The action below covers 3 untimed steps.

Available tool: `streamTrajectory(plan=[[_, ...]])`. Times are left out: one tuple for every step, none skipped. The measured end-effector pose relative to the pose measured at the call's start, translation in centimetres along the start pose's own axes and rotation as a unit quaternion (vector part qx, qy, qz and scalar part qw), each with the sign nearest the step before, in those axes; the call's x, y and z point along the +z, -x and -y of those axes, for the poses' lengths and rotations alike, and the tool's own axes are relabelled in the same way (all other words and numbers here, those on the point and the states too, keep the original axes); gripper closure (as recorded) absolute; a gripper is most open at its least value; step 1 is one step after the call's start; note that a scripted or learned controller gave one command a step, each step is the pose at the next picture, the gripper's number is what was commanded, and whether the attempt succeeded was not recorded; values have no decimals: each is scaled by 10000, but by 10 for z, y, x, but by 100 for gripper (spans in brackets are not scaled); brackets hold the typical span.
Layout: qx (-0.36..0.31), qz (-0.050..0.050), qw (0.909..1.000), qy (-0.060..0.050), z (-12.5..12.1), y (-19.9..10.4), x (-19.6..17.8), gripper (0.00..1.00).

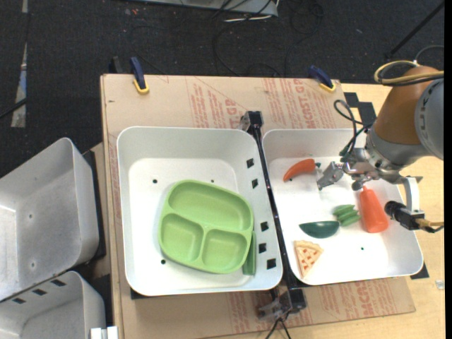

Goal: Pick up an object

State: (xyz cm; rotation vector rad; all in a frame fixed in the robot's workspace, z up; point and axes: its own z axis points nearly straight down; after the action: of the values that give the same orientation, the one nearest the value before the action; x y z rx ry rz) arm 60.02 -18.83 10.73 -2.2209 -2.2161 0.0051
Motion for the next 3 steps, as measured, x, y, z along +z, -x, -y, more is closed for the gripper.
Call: streamTrajectory(plan=[[-6, 11, 10000, 42, -2, 0, -14, 100], [-12, 12, 10000, 55, 1, -2, -58, 100], [-27, 11, 10000, 56, 1, -10, -105, 100]])
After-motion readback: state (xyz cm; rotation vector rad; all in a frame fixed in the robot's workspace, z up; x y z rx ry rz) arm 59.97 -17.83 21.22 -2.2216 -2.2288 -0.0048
